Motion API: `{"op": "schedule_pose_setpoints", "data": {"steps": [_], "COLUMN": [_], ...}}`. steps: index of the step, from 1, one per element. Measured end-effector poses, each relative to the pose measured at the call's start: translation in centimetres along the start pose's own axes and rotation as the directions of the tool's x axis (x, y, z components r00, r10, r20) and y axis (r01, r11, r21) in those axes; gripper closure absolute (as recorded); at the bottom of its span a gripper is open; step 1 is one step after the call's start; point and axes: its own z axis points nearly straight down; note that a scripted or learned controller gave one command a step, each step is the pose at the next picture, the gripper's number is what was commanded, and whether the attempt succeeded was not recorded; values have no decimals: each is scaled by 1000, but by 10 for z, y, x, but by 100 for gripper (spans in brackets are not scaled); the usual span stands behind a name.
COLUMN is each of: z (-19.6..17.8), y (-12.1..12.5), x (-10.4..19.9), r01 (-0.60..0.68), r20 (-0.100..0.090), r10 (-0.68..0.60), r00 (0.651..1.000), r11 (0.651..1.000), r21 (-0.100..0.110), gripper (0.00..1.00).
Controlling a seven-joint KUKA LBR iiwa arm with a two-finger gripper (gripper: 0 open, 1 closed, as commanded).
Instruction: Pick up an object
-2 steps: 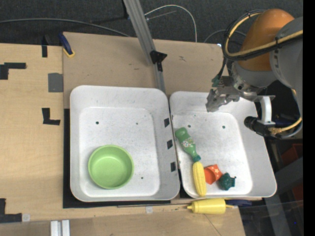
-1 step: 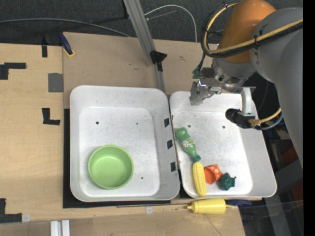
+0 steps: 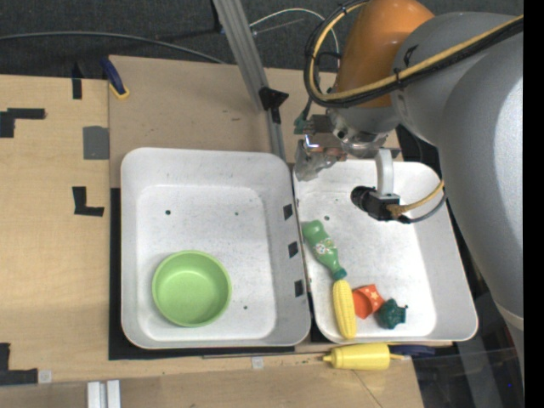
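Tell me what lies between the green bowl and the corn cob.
In the camera view, bare white floor of the left bin, then the two bins' adjoining rims, separate the green bowl from the corn cob in the right bin.

Your arm (image 3: 476,100) enters from the right, its grey link bulking across the upper right corner. The orange band (image 3: 382,32) sits above the wrist, with black and yellow cables looped around it. Your wrist points down and to the left. The gripper (image 3: 316,155) hangs low at the arm's left end; its finger state is not readable from this angle
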Motion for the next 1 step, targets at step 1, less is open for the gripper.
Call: {"op": "schedule_pose_setpoints", "data": {"steps": [1], "z": [-11], "y": [19], "x": [53], "r01": [0], "r20": [-1], "r10": [0], "r00": [1000], "r11": [1000], "r21": [-2], "gripper": [100]}}
